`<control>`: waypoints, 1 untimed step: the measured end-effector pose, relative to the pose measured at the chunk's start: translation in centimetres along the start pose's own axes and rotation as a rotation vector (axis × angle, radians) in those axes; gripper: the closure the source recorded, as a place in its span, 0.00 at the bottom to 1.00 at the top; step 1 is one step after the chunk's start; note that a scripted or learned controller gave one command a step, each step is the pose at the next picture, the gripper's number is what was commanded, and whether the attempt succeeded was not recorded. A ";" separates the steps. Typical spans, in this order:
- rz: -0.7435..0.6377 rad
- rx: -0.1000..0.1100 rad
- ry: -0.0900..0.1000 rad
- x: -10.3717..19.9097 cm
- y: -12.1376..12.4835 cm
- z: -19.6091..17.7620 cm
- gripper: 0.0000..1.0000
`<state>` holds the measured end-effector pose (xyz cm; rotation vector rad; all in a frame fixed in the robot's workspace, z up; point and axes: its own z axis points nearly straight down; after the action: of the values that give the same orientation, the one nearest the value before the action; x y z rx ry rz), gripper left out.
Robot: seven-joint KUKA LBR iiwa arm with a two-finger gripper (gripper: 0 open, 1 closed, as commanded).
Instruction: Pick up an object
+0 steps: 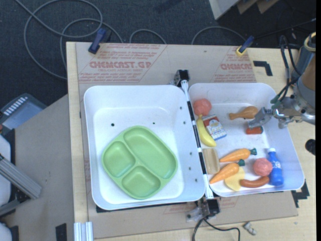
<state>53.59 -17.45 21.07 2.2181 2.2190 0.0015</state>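
Tabletop (150,59) carries two white bins side by side. Left bin (100,102) holds a green divided plate (139,161), three compartments, sitting toward the bin's near half. Right bin (288,149) holds all the small stuff. Arm (306,69) reaches in from the right; gripper (262,117) hangs over the bin's upper right part, tip beside a toy chicken drumstick (244,113) and just above a small red block (254,130). Fingers: can't tell whether they're spread or closed, and nothing is visibly between them.

Candidate objects, all lying in the right bin: banana (204,132) along the left wall, blue bottle (275,167) at the right, two carrots (233,156) mid-bin with the lower carrot (224,172) touching a yellow piece (233,183). Also a tan cracker-like slab (211,160), red sausage (254,182), peach-coloured ball (202,106) at the top left, pink ball (262,166) just beside the bottle, small printed box (216,128) beside the banana.
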 end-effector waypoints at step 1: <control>0.001 0.007 0.003 0.2 -3.3 11.9 0.00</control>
<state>50.30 -17.26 9.18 2.2245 2.2228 -0.0023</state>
